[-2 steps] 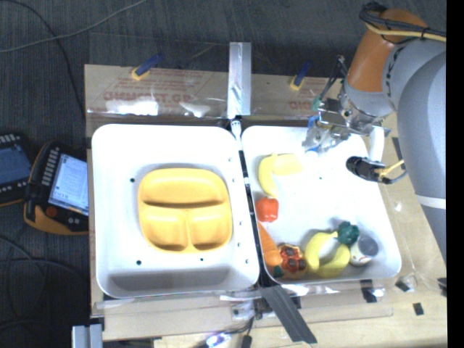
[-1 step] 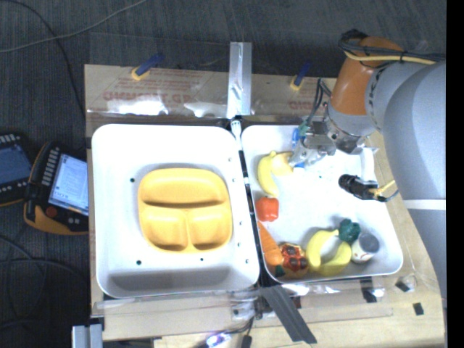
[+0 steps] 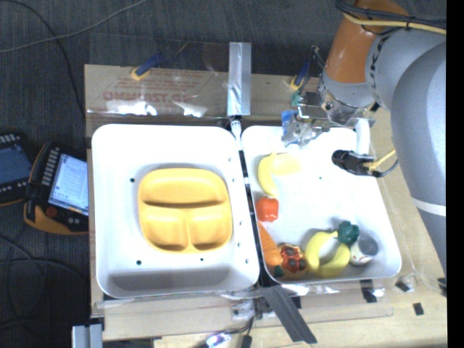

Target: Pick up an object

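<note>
My gripper (image 3: 297, 132) hangs over the back edge of the right bin (image 3: 384, 216), just above and right of a pale yellow fruit (image 3: 272, 171) that lies near the bin's left wall. In front of that fruit sits a small red pepper (image 3: 267, 209), and an orange carrot (image 3: 266, 248) lies further forward. At the bin's front are a mottled red and orange piece (image 3: 292, 259), a yellow banana (image 3: 326, 253), a dark green piece (image 3: 349, 232) and a small grey cup (image 3: 366, 247). I see nothing held in the gripper.
The left bin (image 3: 116, 165) holds a yellow divided tray (image 3: 185, 207). A ridge between the bins (image 3: 246, 194) separates them. A clear plastic sheet (image 3: 159, 93) and a metal post (image 3: 239, 78) stand behind the bins. A handheld device (image 3: 58, 191) lies on the floor at the left.
</note>
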`<action>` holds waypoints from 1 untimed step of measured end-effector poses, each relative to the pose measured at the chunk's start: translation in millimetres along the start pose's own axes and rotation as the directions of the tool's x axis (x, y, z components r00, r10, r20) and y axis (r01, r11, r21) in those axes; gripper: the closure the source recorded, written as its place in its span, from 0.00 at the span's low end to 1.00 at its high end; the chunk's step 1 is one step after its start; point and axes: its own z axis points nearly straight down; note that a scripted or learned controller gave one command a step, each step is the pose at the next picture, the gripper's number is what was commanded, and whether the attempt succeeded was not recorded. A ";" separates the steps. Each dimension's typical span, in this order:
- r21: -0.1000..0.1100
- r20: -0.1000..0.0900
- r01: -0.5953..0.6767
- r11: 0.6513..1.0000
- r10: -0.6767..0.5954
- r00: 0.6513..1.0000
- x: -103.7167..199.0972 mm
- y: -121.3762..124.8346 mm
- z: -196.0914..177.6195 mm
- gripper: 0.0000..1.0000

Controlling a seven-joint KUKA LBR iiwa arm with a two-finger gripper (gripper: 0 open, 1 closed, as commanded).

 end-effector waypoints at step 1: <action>-0.028 0.008 0.188 0.982 -0.188 0.982 -6.8 -11.0 -82.8 1.00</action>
